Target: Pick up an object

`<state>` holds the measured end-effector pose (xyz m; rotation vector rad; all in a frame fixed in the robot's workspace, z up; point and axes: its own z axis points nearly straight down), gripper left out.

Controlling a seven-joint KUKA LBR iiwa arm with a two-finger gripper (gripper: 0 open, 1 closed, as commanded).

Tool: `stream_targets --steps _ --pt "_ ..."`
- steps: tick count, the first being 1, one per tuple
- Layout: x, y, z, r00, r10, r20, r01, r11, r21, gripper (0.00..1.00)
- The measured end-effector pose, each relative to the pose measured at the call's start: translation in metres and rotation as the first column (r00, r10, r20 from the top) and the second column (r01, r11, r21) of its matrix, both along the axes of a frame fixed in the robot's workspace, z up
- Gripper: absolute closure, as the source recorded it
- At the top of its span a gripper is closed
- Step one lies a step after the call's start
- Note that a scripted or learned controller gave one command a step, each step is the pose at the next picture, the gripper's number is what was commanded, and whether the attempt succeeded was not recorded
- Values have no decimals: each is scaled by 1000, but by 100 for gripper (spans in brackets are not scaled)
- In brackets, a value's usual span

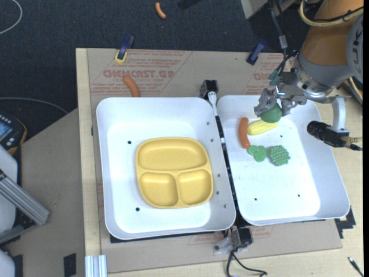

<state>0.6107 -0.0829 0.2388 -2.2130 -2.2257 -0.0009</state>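
My gripper (272,107) hangs over the back of the right bin (300,195), shut on a small yellow-green round fruit (271,116) that shows between its fingertips. Just below and left of it lies a yellow corn cob (259,128), partly overlapped by the fruit. An orange-red sausage-shaped piece (244,132) lies to the left of the cob. Nearer the bin's middle lie a green broccoli piece (258,152) and a bumpy green piece (279,155).
The left bin (115,126) holds a yellow three-compartment plate (173,172). An orange piece (132,86) lies on the board behind the left bin, and another (160,10) on the dark floor. Blue clamps (123,49) (256,52) grip the board's back edge.
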Motion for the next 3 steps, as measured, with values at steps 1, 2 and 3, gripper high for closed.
stream_targets --steps 1,2,3 --pt "-7 27 -14 1000 -3 -2 3 1000 -1 100" --pt "-1 43 -20 1000 -3 -1 3 1000 -2 100" --pt "6 34 -20 1000 -6 4 6 1000 -3 100"
